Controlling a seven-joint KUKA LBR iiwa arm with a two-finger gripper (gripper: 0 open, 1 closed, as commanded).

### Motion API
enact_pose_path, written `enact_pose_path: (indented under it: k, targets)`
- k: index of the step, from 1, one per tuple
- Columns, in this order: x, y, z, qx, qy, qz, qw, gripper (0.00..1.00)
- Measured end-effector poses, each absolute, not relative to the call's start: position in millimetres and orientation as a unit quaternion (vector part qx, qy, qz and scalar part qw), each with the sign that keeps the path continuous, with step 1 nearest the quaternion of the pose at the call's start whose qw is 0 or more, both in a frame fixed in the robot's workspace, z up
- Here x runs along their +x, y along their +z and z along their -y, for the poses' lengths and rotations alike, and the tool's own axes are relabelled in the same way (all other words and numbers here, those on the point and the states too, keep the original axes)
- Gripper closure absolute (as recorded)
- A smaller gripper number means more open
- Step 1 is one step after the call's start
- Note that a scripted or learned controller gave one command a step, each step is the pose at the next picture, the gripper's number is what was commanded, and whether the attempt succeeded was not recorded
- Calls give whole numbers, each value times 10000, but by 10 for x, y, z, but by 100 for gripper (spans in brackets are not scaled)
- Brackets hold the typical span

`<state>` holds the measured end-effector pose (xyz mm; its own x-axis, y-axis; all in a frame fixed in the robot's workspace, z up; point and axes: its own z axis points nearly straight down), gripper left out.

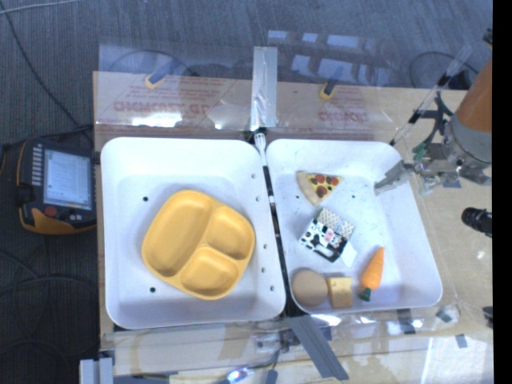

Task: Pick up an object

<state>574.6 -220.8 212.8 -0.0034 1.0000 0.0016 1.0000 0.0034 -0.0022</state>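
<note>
Grey carpet floor (240, 6) around bench (360, 106) w/ two white bins. Left bin (120, 214): yellow divided plate (200, 242). Right bin (400, 238): patterned pouch (328, 235), pizza slice (318, 186), carrot (372, 269), all well left of/below gripper (420, 170) at bin's right rim. Can't tell gripper's opening or if it holds anything.

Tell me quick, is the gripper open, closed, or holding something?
Gripper: cannot be told. It sits over the right bin's right rim, with nothing seen between it and the toys below.
</note>
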Motion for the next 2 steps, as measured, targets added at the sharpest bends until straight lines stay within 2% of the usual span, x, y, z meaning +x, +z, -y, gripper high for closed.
enact_pose_path:
  k: [1,2]
  targets:
    - [5083,966,2144,-6474,-51,7621,24,0]
    - [4840,1535,2227,-6700,0,7423,9,0]
